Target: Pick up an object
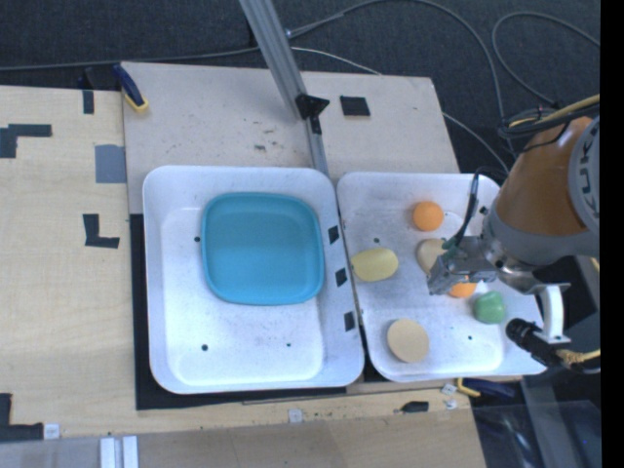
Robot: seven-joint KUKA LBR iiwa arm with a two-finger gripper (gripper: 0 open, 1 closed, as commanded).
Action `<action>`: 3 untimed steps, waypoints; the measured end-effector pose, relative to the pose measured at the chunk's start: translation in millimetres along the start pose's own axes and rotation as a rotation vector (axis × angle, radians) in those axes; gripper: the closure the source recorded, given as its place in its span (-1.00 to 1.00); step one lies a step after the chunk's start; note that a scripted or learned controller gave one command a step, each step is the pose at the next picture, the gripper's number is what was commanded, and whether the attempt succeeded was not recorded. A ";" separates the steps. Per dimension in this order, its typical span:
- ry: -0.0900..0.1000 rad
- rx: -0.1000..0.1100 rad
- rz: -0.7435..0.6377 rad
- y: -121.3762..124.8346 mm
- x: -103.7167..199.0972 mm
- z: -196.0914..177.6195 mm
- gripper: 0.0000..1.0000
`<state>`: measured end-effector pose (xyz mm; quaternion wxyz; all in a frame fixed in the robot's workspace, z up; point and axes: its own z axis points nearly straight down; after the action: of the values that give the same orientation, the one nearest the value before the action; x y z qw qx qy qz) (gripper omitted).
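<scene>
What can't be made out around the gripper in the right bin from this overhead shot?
- Two-finger gripper, camera view: too small and dark to tell whether its fingers are open or shut.
- Small orange piece beneath it: mostly covered by the gripper; shape and contact unclear.
- Pale tan round object: partly hidden behind the gripper.
- Green rounded object: its upper edge meets the wrist; touching or apart is unclear.

The gripper (pixel 450 275) covered most of a small orange thing (pixel 464 290) and part of a tan piece (pixel 428 253) — neither showed its full outline. The arm (pixel 546 203) ran off the right edge, and the metal pole (pixel 278 42) off the top.
</scene>
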<state>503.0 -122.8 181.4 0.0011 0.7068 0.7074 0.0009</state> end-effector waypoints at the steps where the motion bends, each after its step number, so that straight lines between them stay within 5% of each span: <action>1: 0.000 0.000 0.001 2.3 -1.1 -41.7 1.00; 2: 0.000 -0.001 0.001 -5.2 -6.3 -90.2 1.00; 3: 0.001 0.005 -0.003 5.4 43.2 -71.4 1.00</action>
<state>508.2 -79.7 252.8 -0.0010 0.7056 0.7086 -0.0005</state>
